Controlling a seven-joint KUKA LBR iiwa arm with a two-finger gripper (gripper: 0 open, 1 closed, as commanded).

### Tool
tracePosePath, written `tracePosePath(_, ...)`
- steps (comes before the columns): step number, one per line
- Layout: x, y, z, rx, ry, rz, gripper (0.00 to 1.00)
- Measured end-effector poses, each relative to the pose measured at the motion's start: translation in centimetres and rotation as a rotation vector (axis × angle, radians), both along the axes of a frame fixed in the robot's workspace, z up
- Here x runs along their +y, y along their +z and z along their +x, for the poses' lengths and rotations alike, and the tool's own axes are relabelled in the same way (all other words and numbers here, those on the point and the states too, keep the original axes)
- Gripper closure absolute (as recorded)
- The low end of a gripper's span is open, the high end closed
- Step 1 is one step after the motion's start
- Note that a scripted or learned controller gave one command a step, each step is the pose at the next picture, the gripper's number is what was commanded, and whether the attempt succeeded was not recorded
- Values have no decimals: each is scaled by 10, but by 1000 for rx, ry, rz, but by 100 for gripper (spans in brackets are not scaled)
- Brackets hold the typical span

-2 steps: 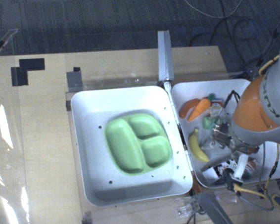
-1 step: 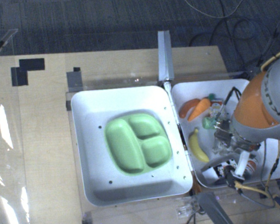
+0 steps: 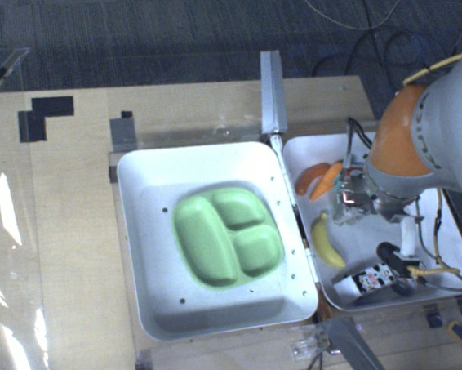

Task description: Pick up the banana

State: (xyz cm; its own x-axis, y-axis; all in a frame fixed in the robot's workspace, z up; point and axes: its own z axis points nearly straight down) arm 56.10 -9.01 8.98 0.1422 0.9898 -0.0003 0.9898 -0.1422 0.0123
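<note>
A green sectioned tray [image 3: 226, 236] lies face up in the left bin [image 3: 154, 311], which sits on the pale wooden desk [image 3: 59, 264] beside its twin. A metal divider rail [image 3: 272, 93] runs up from the seam between the two.

In the right bin [image 3: 460, 258], the banana [image 3: 327, 242] lies flat on the white floor, close to the left wall, its length running roughly from top to bottom of the frame. Above it, toward the bin's far left corner, rest an orange carrot-like piece [image 3: 326, 180] and a reddish item [image 3: 310, 175] that touches it. Near the bin's front edge sits a dark object [image 3: 382, 275] with pale markings, its make unclear from this angle.

The end effector [image 3: 349, 202] hangs over the bin's middle, just right of the banana's upper end and apart from it; nothing can be seen between its fingers, and whether they stand wide or narrow cannot be told from this slant, since the wrist hardware and cabling crowd them. The grey arm [image 3: 455, 128], with its orange band [image 3: 399, 142], fills the frame's right side.

Judged from this, the pick is not yet made: the fruit is on the bin floor, ungripped. What appears left is closing the short gap leftward, descending over the banana, gripping and lifting it.
</note>
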Motion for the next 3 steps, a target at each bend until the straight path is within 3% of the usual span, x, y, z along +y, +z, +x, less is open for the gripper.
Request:
tracePosePath(1,0,-1,0,0,0,0,0)
tracePosePath(2,-5,-1,-70,-2,-119,3,0)
tracePosePath(3,8,-1,-70,-2,-457,6,0)
